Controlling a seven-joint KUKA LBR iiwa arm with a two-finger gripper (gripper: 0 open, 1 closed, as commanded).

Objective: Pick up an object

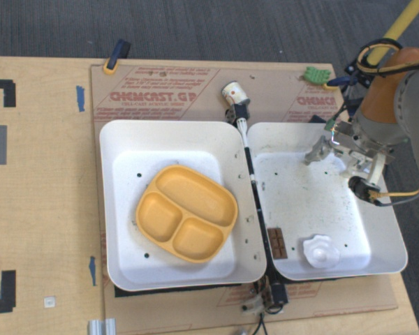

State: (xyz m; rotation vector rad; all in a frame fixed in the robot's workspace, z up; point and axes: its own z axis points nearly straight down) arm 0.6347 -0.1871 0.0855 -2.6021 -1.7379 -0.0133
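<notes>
In the left bin (119, 187) a yellow divided plate (187, 212) with three compartments lies flat. The right bin (384, 243) holds a small brown block (276, 243) against its left wall near the front, with a white lumpy object (320, 251) just to its right. My gripper (333, 153) hangs over the back right part of the right bin, well behind both small objects, and nothing shows in it. The grey arm with its orange band (380, 93) comes in from the upper right.
A white and black fixture (234, 96) stands behind the ridge where the two bins meet. At the back of the brown board a blue-yellow clamp (116, 54) sits on the left and a green clip (315, 75) on the right. Cables (377, 194) hang by the wrist.
</notes>
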